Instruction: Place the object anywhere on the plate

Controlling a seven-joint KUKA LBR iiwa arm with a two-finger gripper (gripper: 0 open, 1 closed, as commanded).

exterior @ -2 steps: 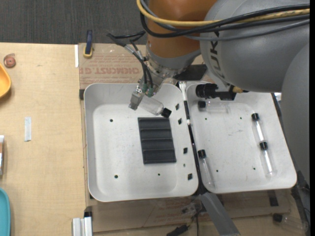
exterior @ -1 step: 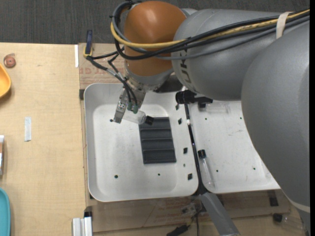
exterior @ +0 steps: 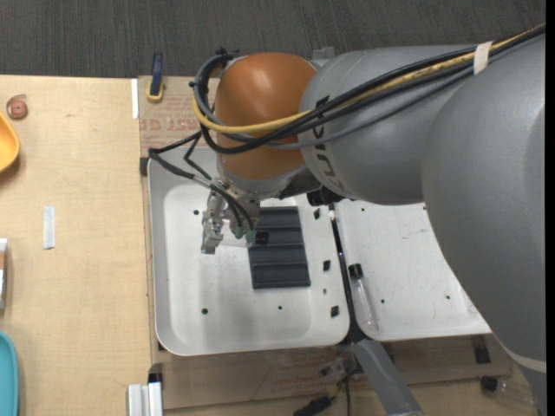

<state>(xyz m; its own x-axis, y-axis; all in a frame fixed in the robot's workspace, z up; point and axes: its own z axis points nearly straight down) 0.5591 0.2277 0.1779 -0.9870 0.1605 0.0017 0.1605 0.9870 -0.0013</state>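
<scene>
Gripper [exterior: 227, 226] hangs beside the black ridged block [exterior: 279, 248] in the left bin [exterior: 173, 319]; you can't tell its grasp, so verify before lifting.

a pale wooden bench [exterior: 78, 189] carries two shallow white bins side by side, the left bin [exterior: 186, 319] and the right bin [exterior: 416, 310]; a small clear strip [exterior: 48, 228] lies on the bare wood; an orange object [exterior: 7, 146] and a teal one [exterior: 7, 375] sit at the bench's left edge.
</scene>
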